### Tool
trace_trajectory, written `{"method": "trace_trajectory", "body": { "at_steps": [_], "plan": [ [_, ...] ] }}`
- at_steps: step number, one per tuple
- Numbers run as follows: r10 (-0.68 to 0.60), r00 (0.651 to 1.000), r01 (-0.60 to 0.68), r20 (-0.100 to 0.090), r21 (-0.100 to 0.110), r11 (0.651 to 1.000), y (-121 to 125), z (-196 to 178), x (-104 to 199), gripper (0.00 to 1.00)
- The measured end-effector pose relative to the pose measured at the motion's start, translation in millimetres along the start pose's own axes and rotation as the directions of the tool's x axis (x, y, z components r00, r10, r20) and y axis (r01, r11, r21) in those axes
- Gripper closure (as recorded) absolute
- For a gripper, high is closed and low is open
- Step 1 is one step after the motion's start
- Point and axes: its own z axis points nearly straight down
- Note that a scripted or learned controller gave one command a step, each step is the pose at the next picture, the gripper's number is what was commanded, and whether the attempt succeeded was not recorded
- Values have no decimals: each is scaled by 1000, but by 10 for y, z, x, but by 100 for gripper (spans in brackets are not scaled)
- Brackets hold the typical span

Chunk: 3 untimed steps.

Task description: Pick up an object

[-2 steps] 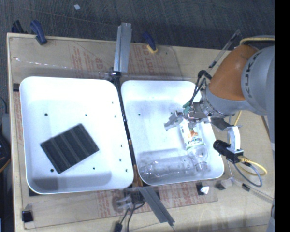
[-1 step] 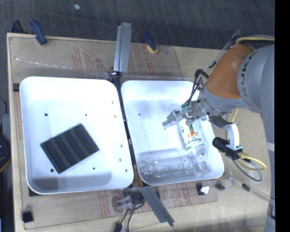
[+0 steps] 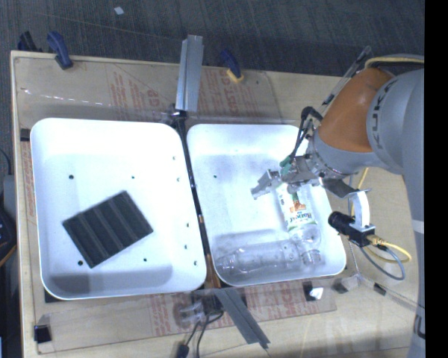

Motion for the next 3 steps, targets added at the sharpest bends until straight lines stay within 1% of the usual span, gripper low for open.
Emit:
{"method": "trace_trajectory", "body": {
  "at_steps": [3],
  "plan": [
    [0,1000,0,0,0,1000,0,0,0,0]
  ]
}}
